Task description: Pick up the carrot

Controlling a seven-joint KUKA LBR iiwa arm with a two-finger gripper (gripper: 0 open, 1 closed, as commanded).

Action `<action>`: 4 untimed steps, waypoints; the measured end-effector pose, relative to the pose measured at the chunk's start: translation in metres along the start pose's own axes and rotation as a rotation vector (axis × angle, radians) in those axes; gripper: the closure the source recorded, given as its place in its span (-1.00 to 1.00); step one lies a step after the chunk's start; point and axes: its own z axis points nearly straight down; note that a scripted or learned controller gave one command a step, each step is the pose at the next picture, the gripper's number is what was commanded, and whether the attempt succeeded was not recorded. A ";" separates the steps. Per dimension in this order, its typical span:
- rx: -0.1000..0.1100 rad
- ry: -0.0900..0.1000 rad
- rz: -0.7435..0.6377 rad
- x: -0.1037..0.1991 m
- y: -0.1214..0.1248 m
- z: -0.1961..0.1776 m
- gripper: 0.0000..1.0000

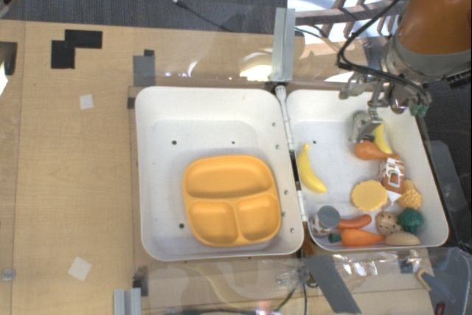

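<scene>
One carrot [360, 237] lies at right bin's [324, 108] front edge, well apart from the gripper [363, 127]; looks light, rigid, smooth plastic, best pinched across its thick midsection.

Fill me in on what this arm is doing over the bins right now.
The arm reaches in from the right, and its gripper is down in the right bin, near its far end. It hangs right above an orange toy and a small yellow piece. The carrot it is meant to pick up lies at the near end of that bin among other toy foods, untouched. A banana lies by the divider. The left bin holds a yellow divided tray.
</scene>
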 end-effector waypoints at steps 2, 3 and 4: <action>0.001 -0.005 0.173 0.016 -0.029 0.164 -1.00; 0.001 -0.015 0.166 0.013 -0.027 0.150 1.00; 0.000 -0.009 -0.004 0.025 0.011 0.063 1.00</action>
